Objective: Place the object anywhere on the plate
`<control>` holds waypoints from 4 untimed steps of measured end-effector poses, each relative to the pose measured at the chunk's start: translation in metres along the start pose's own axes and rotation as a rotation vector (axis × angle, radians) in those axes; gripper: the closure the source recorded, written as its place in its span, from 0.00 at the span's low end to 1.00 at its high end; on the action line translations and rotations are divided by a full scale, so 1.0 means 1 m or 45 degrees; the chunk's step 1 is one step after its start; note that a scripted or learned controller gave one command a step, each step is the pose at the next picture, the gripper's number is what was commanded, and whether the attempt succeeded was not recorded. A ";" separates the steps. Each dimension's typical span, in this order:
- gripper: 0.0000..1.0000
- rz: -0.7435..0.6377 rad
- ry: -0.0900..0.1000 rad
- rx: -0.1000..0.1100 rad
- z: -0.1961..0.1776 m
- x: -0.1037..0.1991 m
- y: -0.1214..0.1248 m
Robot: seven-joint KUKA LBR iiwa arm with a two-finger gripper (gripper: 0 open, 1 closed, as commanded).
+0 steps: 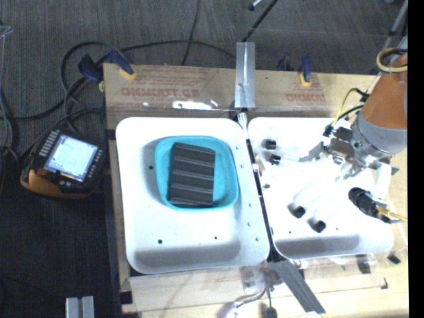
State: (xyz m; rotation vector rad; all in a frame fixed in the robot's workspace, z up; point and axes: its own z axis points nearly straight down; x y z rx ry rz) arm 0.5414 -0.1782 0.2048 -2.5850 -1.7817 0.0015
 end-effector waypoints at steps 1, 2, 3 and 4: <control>0.00 0.105 -0.003 0.001 0.008 -0.052 -0.040; 0.00 0.130 -0.002 0.003 0.046 -0.022 -0.054; 0.00 0.154 -0.003 0.004 0.061 0.003 -0.064; 0.00 -0.068 -0.005 -0.002 -0.074 0.015 -0.046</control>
